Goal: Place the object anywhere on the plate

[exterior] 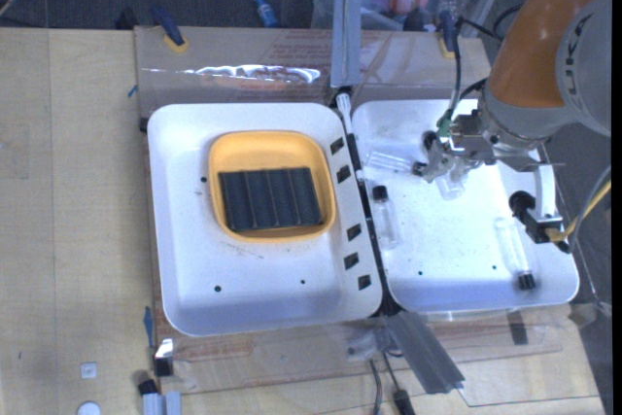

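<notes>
A yellow plate (225, 160) with rounded corners sits in the left white bin (185, 277). A dark grey ridged rectangular block (270, 199) lies flat on the plate and covers most of its floor. My gripper (451, 176) hangs over the upper middle of the right bin (457, 267), well to the right of the plate and apart from the block. Nothing can be made out in the gripper.
A divider with black clips (350, 209) runs between the two bins. In the right bin lie a clear tube with a black cap (381, 209) near the left wall and another clear tube (513, 253) near the right wall. Clutter stands beyond the bench's far edge.
</notes>
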### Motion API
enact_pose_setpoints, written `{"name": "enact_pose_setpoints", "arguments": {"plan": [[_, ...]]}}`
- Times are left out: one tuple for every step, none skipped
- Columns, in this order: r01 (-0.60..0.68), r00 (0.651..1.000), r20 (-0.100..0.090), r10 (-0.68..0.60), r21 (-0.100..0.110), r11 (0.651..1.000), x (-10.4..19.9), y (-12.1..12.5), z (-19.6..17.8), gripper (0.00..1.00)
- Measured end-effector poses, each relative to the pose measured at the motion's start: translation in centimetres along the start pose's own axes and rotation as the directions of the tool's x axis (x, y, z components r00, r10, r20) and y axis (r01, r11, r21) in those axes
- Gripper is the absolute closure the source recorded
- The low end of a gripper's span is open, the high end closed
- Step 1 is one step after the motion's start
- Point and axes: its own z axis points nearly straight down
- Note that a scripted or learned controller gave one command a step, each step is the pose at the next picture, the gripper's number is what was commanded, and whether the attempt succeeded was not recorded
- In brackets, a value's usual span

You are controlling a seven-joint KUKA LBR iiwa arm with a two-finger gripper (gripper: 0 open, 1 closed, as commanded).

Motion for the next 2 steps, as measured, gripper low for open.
{"name": "enact_pose_setpoints", "arguments": {"plan": [[0.181, 0.984, 0.0, -0.181, -0.003, 0.984, 3.1, 2.01, 0.0, 1.0], [0.181, 0.984, 0.0, -0.181, -0.004, 0.984, 3.1, 2.01, -0.02, 0.0]]}}
